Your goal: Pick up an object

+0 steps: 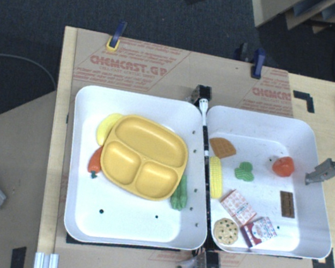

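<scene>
From the overhead camera view, the hand (329, 171) is reaching in at the right edge, hovering over the right bin's (319, 147) outer rim, and whether it is gripping anything cannot be told. Inside that bin, a red tomato (284, 166) is sitting nearest it, a brown bar (286, 204) is lying with its long axis running near to far, and a corn cob (215, 176) is lying lengthwise along the left wall. In the left bin (85, 148), a yellow divided tray (143, 156) is resting slightly tilted.

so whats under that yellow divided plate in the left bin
Three things poke out from under the yellow plate: a yellow piece at its upper left, an orange-red piece at its left, a green piece at its right. The plate covers the remainder of each.
</scene>
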`<move>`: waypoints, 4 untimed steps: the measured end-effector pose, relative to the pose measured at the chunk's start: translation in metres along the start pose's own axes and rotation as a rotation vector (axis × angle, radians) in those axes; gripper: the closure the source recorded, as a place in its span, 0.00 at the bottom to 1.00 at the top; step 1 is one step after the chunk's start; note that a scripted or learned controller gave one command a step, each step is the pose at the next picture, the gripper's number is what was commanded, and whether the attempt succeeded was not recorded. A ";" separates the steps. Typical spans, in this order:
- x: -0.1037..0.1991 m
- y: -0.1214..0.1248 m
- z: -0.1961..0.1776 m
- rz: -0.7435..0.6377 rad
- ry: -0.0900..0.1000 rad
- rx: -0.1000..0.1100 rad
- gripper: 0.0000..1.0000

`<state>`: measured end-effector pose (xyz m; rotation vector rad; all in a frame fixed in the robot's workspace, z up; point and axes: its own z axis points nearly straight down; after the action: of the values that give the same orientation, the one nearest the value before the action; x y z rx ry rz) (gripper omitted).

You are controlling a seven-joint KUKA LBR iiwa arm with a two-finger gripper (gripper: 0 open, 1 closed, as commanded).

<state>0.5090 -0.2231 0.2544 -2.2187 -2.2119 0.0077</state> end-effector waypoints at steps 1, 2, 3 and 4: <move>0.000 0.002 -0.005 -0.003 -0.003 -0.010 0.00; 0.008 0.004 0.056 -0.003 0.001 -0.003 0.00; 0.003 0.000 0.118 -0.002 0.000 -0.002 0.00; 0.007 0.001 0.171 -0.006 0.006 -0.004 0.00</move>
<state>0.5079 -0.2157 0.0834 -2.2109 -2.2170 -0.0034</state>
